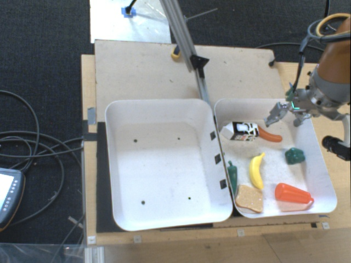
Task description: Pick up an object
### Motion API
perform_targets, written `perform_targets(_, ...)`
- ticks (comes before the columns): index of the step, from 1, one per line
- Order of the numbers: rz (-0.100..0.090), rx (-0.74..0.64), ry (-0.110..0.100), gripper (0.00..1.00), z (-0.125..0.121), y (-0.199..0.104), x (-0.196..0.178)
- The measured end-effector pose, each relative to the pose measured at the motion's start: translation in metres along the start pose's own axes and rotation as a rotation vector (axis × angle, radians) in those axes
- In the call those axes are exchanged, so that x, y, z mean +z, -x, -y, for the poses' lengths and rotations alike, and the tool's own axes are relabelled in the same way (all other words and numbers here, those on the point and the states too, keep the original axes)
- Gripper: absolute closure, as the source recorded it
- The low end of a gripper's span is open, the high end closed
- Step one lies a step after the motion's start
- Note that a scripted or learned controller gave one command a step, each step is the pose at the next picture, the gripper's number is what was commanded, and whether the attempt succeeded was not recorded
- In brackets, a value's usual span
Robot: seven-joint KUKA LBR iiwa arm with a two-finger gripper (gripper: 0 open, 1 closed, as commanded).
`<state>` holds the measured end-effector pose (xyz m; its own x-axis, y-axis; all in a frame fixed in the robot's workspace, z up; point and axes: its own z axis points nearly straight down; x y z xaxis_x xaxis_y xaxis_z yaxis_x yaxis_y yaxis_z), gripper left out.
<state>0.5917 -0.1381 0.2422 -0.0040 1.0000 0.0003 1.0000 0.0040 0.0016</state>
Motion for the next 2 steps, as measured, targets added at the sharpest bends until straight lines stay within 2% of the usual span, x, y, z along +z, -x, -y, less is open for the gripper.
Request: perform_targets(2, -0.001, 0.003, -0.006, 0.0, 0.011, 0.004, 0.117)
